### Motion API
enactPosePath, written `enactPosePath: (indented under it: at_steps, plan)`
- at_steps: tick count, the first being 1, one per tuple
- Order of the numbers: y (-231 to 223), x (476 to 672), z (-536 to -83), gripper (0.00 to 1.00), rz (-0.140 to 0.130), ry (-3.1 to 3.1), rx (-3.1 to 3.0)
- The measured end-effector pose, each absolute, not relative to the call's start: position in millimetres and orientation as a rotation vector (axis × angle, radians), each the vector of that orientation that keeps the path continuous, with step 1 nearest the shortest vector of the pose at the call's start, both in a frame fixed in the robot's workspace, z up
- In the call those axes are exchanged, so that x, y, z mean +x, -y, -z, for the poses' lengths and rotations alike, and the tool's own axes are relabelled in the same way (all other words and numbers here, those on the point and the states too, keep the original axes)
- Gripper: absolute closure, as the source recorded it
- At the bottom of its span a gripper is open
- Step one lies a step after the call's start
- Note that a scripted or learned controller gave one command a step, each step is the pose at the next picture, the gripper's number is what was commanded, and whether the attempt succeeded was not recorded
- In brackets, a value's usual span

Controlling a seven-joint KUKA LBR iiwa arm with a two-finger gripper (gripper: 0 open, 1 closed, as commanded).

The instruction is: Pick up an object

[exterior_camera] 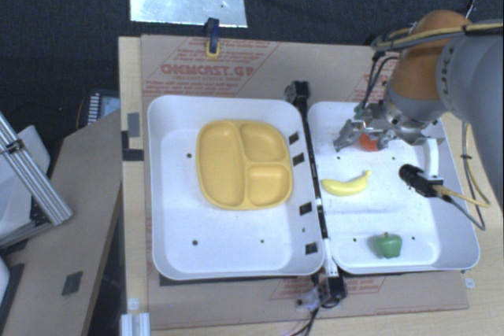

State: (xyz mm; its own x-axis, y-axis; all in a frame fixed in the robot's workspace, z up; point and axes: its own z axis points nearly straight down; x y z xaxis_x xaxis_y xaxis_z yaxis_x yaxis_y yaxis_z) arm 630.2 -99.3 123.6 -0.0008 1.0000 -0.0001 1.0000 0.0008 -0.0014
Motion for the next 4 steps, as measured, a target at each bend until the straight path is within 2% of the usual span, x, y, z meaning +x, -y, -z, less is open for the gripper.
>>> enactPosePath:
  at_steps: [1,2,4]
  plan:
    - [98.7,630.0,-82.4,0.00,-0.002,2.221,-2.220]
    - [99.1,631.9,-95.8,1.00,0.003,2.224,-2.224]
    - [109.3,635.2,-215.7,1.00,0.007,2.225,-2.227]
